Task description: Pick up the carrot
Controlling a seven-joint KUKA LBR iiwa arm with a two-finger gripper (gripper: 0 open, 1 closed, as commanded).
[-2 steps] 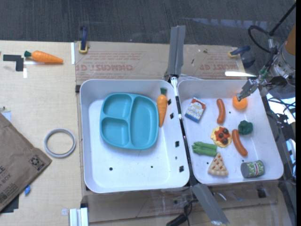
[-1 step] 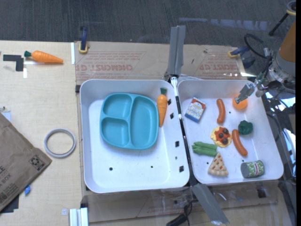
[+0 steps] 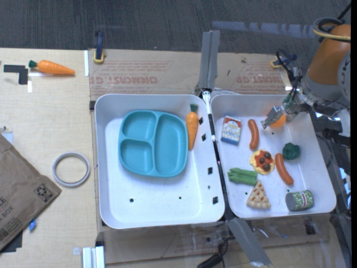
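A carrot (image 3: pixel 192 128) with a green top lies in the left bin (image 3: pixel 156 205), against the right edge of a blue divided plate (image 3: pixel 154 143). A second carrot (image 3: pixel 53 67) rests on the wooden bench at the far left, outside both bins. My gripper (image 3: pixel 275 118) hangs over the upper part of the right bin (image 3: pixel 323 172), well to the right of the bin's carrot. A small orange piece (image 3: pixel 280 119) shows right beside the gripper's tip; I cannot make out what it is or whether it is held.
The right bin holds a small carton (image 3: pixel 231 130), two sausages (image 3: pixel 254 134) (image 3: pixel 284 169), a round pizza (image 3: pixel 262 162), green beans (image 3: pixel 242 176), a pizza slice (image 3: pixel 257 195), a green lump (image 3: pixel 290 150) and a can (image 3: pixel 299 200). A tape ring (image 3: pixel 71 168) and a brown box (image 3: pixel 19 197) lie at left.
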